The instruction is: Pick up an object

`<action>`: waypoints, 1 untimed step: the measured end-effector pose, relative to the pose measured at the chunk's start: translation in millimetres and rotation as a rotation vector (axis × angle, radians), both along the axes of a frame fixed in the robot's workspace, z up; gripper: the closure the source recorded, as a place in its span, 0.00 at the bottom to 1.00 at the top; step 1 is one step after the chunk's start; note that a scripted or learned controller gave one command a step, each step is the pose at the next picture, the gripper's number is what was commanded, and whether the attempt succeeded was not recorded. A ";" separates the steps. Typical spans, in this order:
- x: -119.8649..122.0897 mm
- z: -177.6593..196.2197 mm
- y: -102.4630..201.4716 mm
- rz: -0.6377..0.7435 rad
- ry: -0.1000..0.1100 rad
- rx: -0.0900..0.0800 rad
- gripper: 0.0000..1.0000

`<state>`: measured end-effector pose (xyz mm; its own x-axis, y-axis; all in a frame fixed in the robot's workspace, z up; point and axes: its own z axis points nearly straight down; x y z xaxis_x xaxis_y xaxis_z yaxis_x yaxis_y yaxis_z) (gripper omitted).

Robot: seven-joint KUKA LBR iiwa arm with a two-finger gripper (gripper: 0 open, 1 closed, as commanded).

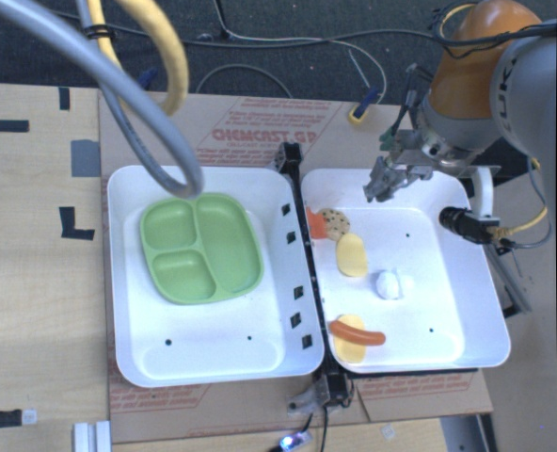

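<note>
Two white bins sit on a cardboard-covered bench [260, 125]. From the upper right, the arm [490, 64] angles down, its gripper [384, 188] above the right bin's [476, 332] top rim, nothing between its tips. Food toys [351, 254] lie lower left of it.

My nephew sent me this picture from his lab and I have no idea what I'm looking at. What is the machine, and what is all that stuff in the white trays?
One camera above the bench looks down at a slant. The grey and orange shape at the upper right is a robot arm; its gripper hangs above the back edge of the right bin with nothing between its fingers. The left bin holds a green divided plate. The right bin holds small toy-like items: a cookie next to an orange piece, a pale yellow lump, a white ball, and a sausage lying on a yellow piece. The arm's job is to pick one up.
</note>
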<state>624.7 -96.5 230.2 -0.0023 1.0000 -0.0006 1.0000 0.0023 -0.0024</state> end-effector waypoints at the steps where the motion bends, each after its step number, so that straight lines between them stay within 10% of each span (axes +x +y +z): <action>1: -4.9 -5.4 47.5 0.001 0.000 0.001 1.00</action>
